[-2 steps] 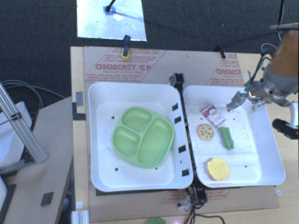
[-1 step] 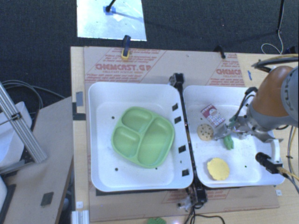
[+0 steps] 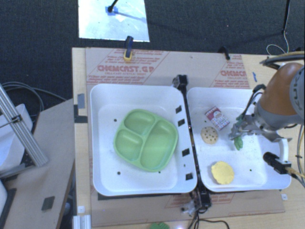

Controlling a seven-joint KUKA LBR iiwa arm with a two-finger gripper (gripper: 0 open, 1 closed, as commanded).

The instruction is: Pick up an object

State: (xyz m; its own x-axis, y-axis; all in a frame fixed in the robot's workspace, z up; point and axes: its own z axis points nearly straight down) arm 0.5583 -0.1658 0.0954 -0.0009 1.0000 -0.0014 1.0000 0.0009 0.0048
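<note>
Progress on the pick looks partial at best, so you should treat the lift as not yet done. Your arm reaches in from the right over the right bin, and the tool is down low near the bin floor, right at a small green object that sits just under its tip. From this slanted view you cannot tell how wide the tool stands or whether it has closed on anything; the green piece touches or nearly touches the tip, but nothing shows it clamped.

Other candidates lie in the same bin. A round cookie sits just left of the tool, a small red-and-white packet lies above the cookie, and a yellow disc rests nearer the front edge. None of them is raised. The left bin carries a green divided plate, well apart from the tool.

Judged from this, you have the approach made and the descent probably finished. What remains is a confirmed closure on the green piece and a clean rise off the bin. Watch for a slip, since the piece is small.
</note>
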